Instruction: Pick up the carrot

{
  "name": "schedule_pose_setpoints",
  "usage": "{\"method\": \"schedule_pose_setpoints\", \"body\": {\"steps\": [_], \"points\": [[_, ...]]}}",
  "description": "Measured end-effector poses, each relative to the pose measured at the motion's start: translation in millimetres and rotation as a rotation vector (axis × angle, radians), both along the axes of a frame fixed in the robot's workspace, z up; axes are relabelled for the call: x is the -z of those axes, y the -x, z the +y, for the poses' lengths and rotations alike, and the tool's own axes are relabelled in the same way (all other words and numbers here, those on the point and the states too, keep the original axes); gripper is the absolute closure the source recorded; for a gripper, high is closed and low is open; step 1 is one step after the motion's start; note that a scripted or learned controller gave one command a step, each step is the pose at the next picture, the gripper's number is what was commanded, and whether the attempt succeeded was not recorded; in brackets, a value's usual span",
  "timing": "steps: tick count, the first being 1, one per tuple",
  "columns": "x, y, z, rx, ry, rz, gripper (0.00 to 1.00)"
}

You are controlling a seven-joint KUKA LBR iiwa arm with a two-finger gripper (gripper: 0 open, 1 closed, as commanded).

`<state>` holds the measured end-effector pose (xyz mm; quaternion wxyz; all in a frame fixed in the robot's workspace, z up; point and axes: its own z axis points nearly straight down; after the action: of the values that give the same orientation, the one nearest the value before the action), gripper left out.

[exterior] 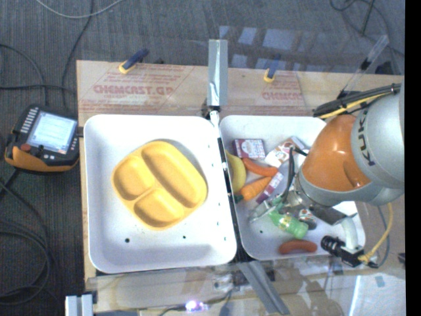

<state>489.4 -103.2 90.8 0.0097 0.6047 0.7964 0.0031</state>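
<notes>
Two white bins sit below me; my tool [279, 199], grip state unclear, hovers beside the tapered orange carrot [255, 188] for reach.

The carrot [254, 188] lies flat on the floor of the right-hand bin [263, 245], in that bin's left half, near its centre. It's a short, stubby orange piece, smooth and slightly glossy, tapering along its length. Its fat end points toward eight o'clock, its narrower end toward two o'clock, so it sits on a slant. The upper tip runs in under the clutter and cannot be made out. A second, redder orange piece [261, 169] lies just beside it at twelve o'clock.
</notes>
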Motion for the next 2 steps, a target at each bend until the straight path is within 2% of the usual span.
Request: {"method": "schedule_pose_setpoints", "body": {"steps": [1,2], "points": [[-10.2,-1.3,2.1,-0.002,-0.005,-0.001,1.0],[-92.3,-1.3,71.7,0.403,-0.009,0.02,1.0]]}}
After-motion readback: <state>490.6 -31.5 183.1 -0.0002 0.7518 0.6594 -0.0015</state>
